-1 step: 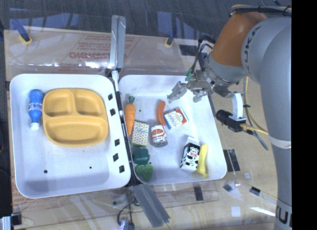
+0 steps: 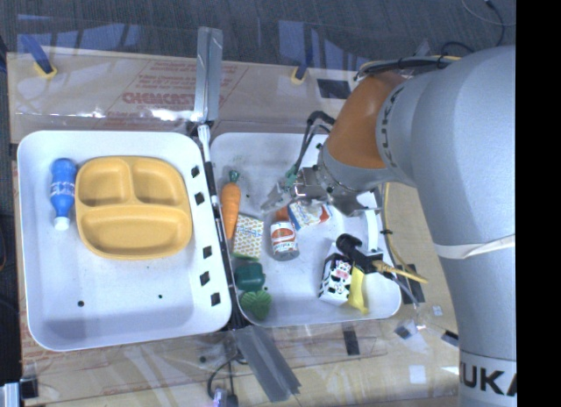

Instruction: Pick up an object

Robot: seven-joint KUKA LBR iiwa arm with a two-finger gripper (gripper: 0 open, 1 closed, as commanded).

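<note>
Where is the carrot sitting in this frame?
The carrot lies in the right bin, against its left wall beside the divider, lengthwise with its green top pointing away from the camera. A patterned packet sits just to its right.

Gripper [image 2: 294, 191] hanging low in the right bin [image 2: 263, 146], can [image 2: 283, 240] standing just below its fingers, carrot [image 2: 230, 208] lying left, fingers possibly parted, blurred.

Pincer [image 2: 282, 193] fingers too blurred to read; arm [image 2: 456, 177] cut by right edge
</note>
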